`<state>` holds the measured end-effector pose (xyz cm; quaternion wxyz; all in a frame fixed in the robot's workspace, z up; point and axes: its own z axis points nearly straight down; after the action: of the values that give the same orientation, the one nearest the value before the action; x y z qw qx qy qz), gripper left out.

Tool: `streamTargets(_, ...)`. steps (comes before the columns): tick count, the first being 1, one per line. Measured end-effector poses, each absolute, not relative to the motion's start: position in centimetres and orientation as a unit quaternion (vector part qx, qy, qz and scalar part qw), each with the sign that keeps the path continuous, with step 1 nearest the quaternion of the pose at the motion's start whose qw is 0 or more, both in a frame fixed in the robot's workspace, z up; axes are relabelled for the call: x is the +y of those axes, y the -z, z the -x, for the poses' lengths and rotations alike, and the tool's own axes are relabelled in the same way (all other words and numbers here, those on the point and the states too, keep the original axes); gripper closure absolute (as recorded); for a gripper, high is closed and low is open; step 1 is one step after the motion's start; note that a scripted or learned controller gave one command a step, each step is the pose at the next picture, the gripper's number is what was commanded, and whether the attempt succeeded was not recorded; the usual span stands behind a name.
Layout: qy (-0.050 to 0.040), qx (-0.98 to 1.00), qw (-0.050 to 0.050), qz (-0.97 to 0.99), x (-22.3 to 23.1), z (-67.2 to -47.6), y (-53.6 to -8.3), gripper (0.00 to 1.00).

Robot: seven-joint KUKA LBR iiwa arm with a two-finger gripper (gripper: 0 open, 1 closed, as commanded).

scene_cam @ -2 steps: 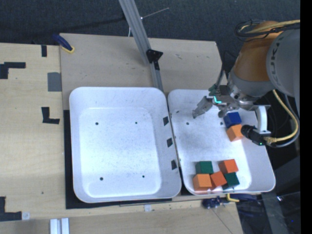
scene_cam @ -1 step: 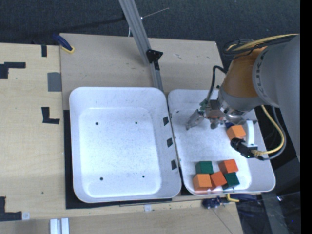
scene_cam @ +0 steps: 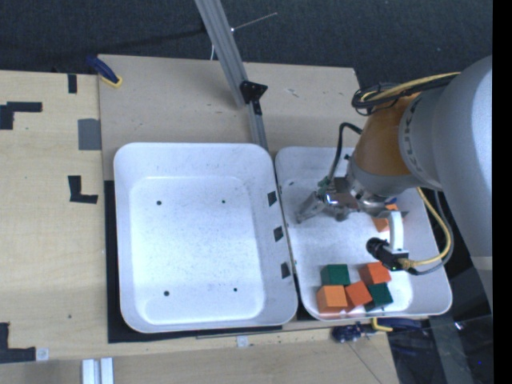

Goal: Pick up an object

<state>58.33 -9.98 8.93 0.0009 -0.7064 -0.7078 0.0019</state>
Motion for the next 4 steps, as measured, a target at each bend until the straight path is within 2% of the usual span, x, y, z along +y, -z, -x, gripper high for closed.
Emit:
streamTargets(1,-0.0010,-0.708,0.002,0.706,-9.9,-58.4,-10.1,1.00)
streamTargets(2,0.0007,-0.708,-0.001,0.707,-10.6,-59.0,-15.0,1.00)
streamTargets(3,0.0014,-0.708,-0.002,0.707,-11.1,-58.8,-21.1,1.00)
streamTargets(4,-0.0007,-0.708,0.000,0.707,-11.1,-58.8,-20.9,1.00)
